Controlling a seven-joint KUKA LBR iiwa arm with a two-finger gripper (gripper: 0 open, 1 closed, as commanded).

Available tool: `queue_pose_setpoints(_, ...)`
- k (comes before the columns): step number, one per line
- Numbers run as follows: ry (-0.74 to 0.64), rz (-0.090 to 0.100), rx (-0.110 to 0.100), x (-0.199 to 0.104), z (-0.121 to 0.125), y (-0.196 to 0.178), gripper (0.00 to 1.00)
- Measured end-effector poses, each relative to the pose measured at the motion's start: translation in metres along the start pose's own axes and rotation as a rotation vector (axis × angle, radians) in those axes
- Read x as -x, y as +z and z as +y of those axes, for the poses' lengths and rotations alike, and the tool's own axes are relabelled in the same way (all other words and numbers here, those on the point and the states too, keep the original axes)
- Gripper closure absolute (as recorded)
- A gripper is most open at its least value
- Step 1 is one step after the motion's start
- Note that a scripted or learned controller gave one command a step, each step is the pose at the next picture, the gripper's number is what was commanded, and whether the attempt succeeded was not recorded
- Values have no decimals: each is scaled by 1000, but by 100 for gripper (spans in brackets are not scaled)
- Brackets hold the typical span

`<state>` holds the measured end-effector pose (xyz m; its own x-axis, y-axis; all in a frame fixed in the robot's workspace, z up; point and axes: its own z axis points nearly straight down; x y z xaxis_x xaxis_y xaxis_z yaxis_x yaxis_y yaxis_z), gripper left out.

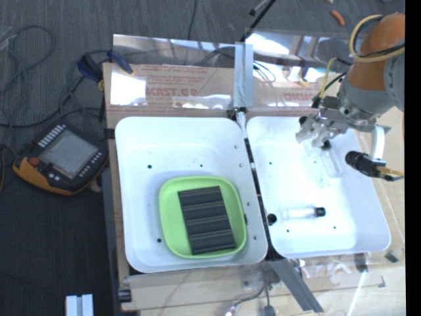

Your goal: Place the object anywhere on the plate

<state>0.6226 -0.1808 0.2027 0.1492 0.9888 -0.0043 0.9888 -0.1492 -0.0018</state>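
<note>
The gripper (320, 137) hangs over the right bin's (368, 232) far edge; the tube (302, 212) lies nearer the front edge, lengthwise left-right, well apart from the plate (170, 196).

Place: we see a robotics lab or test cell, not a home.
Floor: dark grey carpet (52, 31) fills the upper left of the frame, with loose black cables (26, 78) lying across it.
Control unit: at the left edge lies a handheld teach pendant (59, 158) with a screen and an orange rim.
Bench: in the middle of the frame we see two shallow white bins, the left bin (131, 176) and the right bin (368, 229), side by side, with cardboard and shiny foil panels (177, 91) behind them.
Machine: at the upper right of the frame an industrial arm (375, 51), grey and orange with cables on it, reaches over the right bin.
</note>
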Motion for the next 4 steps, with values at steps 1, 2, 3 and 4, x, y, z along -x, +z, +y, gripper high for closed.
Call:
queue_pose_setpoints(1, 0, 0, 1, 0, 0, 0, 0)
queue_pose_setpoints(2, 70, 3, 1, -33, -36, -69, 0)
queue_pose_setpoints(3, 144, 3, 0, -41, -68, -108, 0)
queue_pose_setpoints(4, 287, 2, 2, -50, -62, -232, 0)
